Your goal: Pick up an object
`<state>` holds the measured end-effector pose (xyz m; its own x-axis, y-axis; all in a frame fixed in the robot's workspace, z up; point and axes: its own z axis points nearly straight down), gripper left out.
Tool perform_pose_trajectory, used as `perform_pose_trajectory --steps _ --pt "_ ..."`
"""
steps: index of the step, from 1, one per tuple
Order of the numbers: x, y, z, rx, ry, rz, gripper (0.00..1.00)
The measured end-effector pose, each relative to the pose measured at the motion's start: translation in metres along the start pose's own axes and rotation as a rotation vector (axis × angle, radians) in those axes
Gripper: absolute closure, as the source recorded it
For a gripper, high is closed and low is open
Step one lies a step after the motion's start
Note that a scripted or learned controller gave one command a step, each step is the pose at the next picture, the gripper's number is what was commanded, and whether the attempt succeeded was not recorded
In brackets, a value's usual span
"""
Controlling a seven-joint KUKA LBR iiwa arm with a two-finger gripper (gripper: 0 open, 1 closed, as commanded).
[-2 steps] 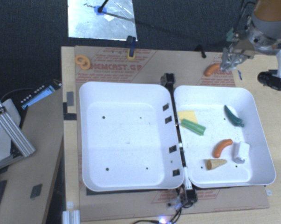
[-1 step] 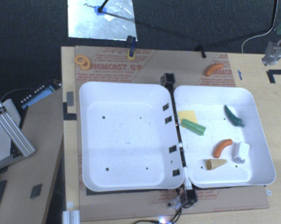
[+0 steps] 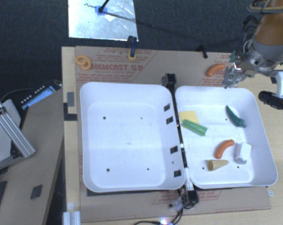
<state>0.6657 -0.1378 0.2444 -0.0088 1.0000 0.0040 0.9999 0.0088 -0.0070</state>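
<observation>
Orange sausage [image 3: 224, 148] in right bin [image 3: 261, 139], long axis diagonal toward that bin's far-right corner; jaws near far edge, state probably indeterminable.

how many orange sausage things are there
2: one orange sausage lies in the right bin, near the front; the other sausage lies on the board behind that bin, beside the hand.

Two white bins sit side by side, the left bin [image 3: 127, 135] and the right bin [image 3: 261, 125]. Inside the right bin lie six things: one yellow square [image 3: 188, 116], one green cylinder [image 3: 195, 127], one dark teal piece [image 3: 235, 116], one orange sausage [image 3: 224, 148], one tan cone [image 3: 217, 164] and one white block [image 3: 242, 153]. Beyond the right bin's far rim lies a second orange sausage [image 3: 215, 70].
</observation>
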Motion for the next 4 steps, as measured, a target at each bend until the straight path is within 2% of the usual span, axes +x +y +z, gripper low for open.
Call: perform_pose_trajectory --steps 1,2,3,4 --pt "0.090 0.005 -0.062 -0.016 -0.001 -0.005 1.00" --pt "0.242 0.004 -0.046 -0.009 0.003 -0.011 1.00" --pt "0.384 0.000 -0.066 -0.012 0.003 -0.010 1.00" --pt "0.349 0.006 -0.076 -0.010 -0.003 0.009 1.00"
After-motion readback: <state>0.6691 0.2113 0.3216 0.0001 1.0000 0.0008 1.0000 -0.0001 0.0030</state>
